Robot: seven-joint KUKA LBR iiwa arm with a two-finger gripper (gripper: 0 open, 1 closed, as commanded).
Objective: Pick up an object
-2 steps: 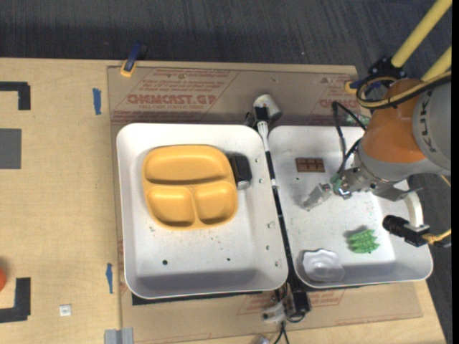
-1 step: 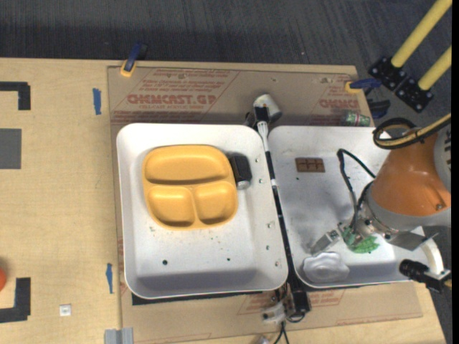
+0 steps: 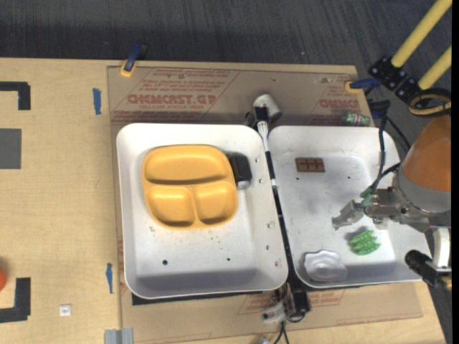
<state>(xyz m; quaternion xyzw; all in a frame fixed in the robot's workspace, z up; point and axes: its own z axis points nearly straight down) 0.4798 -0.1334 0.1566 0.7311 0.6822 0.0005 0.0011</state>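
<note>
In the right bin (image 3: 337,145) a small brown block (image 3: 310,165) lies near the far wall. A green leafy piece (image 3: 364,242) rests toward the near right, and a pale round lid-like item (image 3: 324,266) sits at the near edge. My gripper (image 3: 350,216) hangs low over the right bin, just up and left of the green piece and apart from the brown block. Nothing shows held in it. The left bin (image 3: 143,249) holds a yellow divided tray (image 3: 191,185) with a small black object (image 3: 240,169) at the tray's right edge.
The arm's orange band (image 3: 432,156) and grey wrist cover the right bin's right wall. Cables and yellow bars (image 3: 427,20) stand at the far right. Cardboard (image 3: 179,92) lies under both bins. A ridge (image 3: 275,192) divides the two bins.
</note>
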